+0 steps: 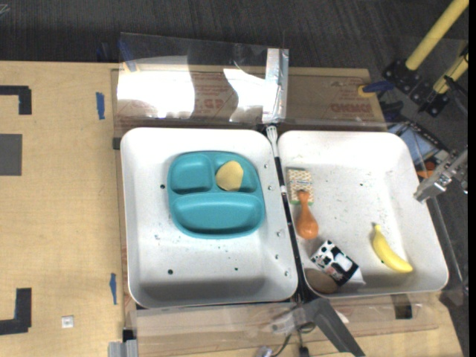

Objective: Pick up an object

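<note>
1. Grey metal piece at the right bin's (349, 146) outer rim reads as the gripper (440, 182). It sits at the edge, not down among the objects. Whether it is released or clenched: cannot tell at this size.
2. Nothing visible in its grasp, so I'd call the pick not started.
3. Candidates, by distance from the gripper:
   - yellow banana (390, 250): nearest, lying flat on the bin floor, just inward of and below the gripper in the view.
   - black-and-white cow-print item (332, 261): beyond the banana, near the front wall, resting against a brown object (321, 280).
   - orange drumstick-shaped toy (306, 218) and a small speckled packet (300, 178): far side of that bin from the gripper, close to the divider.
   - yellow rounded lump (230, 175): farthest, in the upper right compartment of the teal divided plate (216, 213) in the left bin (149, 222).
4. Left to do: everything (approach, descend, close, lift). The banana looks like the easiest target: closest, with open floor around it.
</note>
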Controlling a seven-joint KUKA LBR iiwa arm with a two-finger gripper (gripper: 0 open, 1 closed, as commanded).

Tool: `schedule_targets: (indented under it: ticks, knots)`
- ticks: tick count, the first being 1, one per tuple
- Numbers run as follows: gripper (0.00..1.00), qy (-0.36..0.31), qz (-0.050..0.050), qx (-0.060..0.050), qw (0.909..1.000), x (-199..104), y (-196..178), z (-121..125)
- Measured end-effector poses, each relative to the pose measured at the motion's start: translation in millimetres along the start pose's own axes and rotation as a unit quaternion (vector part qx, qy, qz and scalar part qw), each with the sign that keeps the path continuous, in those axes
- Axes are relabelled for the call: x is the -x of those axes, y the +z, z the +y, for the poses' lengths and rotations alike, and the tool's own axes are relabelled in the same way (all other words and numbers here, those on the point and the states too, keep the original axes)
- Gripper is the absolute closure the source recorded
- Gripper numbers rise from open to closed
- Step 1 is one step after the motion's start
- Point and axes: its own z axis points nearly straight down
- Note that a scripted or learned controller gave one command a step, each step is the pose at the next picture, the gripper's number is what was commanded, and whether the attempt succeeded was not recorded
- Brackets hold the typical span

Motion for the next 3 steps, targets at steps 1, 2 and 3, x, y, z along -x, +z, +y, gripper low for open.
schedule_targets:
  ticks: [1, 2, 3]
  knots:
    - [1.0, -0.132, -0.001, 0.0, 0.9913, 29, -61, -28]
    - [1.0, -0.177, -0.002, 0.001, 0.9842, 52, -121, -20]
    - [1.0, -0.207, 0.006, -0.001, 0.9784, 42, 97, -27]
